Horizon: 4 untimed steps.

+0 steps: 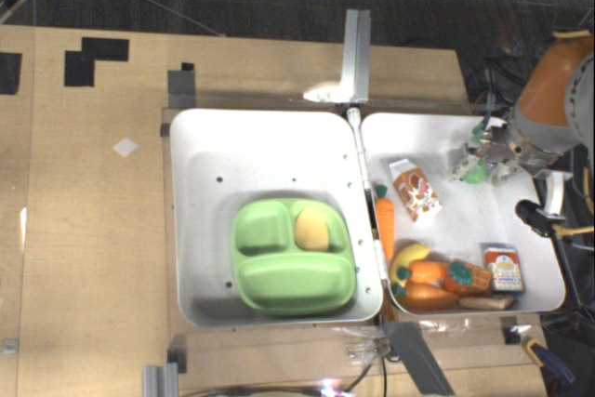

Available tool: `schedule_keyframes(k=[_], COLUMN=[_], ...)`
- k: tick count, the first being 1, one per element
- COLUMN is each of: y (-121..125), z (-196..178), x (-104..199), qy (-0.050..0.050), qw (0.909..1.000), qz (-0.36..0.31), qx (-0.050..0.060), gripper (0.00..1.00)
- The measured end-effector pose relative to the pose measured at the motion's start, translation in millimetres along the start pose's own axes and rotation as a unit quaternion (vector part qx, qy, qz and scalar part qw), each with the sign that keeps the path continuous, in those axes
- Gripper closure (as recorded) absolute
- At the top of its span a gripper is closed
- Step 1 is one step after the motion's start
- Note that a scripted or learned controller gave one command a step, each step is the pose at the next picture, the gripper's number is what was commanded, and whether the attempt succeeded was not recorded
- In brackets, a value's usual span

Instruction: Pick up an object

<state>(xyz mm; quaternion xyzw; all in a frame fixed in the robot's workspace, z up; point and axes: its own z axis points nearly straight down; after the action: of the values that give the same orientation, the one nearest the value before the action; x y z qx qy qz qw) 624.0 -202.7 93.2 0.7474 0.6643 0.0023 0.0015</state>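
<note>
My gripper (484, 165) hangs low over the back right part of the right bin (446, 130), below the arm's orange band. It is open, and its fingers (462, 166) stand apart. A small green object (476, 173) lies on the bin floor right beneath them, near the left finger; I cannot tell whether they touch it. Other objects in this bin are a white and red carton (415, 189), an orange carrot (384, 226), a yellow banana (409, 254), several orange toy foods (429, 284) and a small red and white box (502, 268).
The left bin (200, 200) holds a green divided plate (279, 279) with a yellow lemon-like fruit (313, 228) in its upper right compartment. A metal post (356, 56) stands behind the wall between the bins. Cables hang at the right bin's right rim (548, 223).
</note>
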Motion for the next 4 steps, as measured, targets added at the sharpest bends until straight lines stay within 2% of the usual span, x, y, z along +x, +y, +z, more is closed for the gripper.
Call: schedule_keyframes(k=[1, 2, 3, 4], y=[-0.8, 33.4, 36.7, 17.7], z=[4.0, 6.0, -7.8, -126.5], x=[2.9, 9.8, 11.6, 56.5], qy=[-0.001, -0.001, -0.002, -0.001], qw=[1.0000, 0.9996, 0.9997, 0.9942], qz=[0.001, 0.029, 0.025, 0.108], qx=[-0.001, -0.001, -0.006, 0.000], gripper=[0.00, 0.00, 1.00, 1.00])
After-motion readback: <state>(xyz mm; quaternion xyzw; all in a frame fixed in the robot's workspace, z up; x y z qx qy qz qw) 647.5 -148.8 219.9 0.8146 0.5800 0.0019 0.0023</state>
